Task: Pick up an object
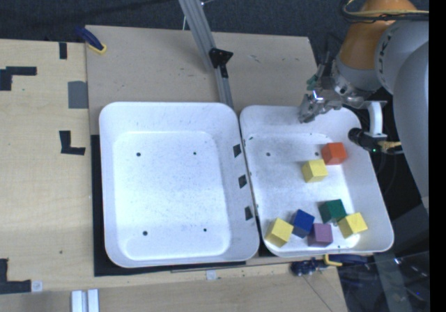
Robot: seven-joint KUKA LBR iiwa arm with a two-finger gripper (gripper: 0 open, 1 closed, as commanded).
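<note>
Gripper point(307, 114) over right bin point(279, 171) far edge; orange cube point(334, 153) nearby.

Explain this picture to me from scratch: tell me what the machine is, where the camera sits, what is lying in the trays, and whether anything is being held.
One fixed camera looks down at a slant on a wooden bench. The grey and orange machine at the right is a robot arm; its grasping part, the end effector, hangs over the far edge of the right bin. Nothing can be seen held in it. Two shallow white bins sit side by side. The left bin has just a few dark dots on its floor. The right bin holds small blocks: an orange block, a yellow block beside it, and nearer the camera a cluster of a green block, a blue block, a purple block and two more yellow ones.
</note>
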